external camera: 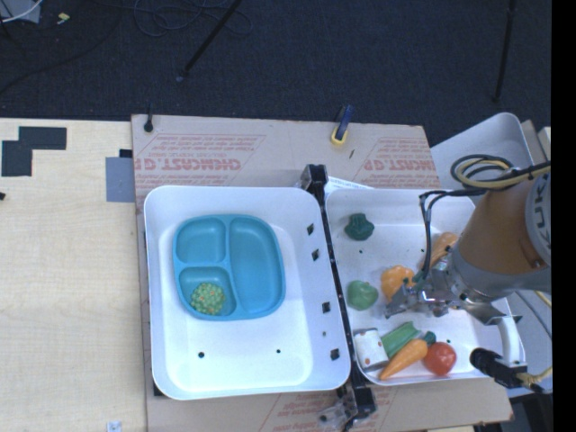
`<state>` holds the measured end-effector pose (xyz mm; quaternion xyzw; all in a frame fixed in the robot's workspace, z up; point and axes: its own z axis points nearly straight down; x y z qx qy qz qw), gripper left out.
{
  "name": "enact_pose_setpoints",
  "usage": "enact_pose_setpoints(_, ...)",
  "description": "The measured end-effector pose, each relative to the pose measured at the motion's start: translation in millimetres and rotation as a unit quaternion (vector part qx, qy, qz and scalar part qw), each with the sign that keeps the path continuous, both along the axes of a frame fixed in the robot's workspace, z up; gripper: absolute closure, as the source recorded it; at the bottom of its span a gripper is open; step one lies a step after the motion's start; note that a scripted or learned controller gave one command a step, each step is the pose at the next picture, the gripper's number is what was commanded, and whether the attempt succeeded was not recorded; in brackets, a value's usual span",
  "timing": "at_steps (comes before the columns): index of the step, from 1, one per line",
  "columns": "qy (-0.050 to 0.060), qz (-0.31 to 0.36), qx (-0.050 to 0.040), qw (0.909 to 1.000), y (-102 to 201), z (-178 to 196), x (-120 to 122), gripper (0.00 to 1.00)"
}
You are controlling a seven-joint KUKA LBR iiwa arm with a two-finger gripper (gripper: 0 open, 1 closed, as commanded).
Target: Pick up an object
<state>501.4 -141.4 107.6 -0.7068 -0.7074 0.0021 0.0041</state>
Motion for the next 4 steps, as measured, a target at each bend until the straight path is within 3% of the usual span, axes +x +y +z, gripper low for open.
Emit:
enact_pose_setpoints(1, -0.002, 0.000, -0.0005, 1.0000, 2, -21, 0, 0.00)
enact_pose_setpoints(2, -0.003, -0.004, -0.0003, 1.0000, 0, -9, 0, 1.00)
enact_pose_setpoints(4, -0.005, 0.000, -0.0014, 1.0000, 0, 96, 3, 1.00)
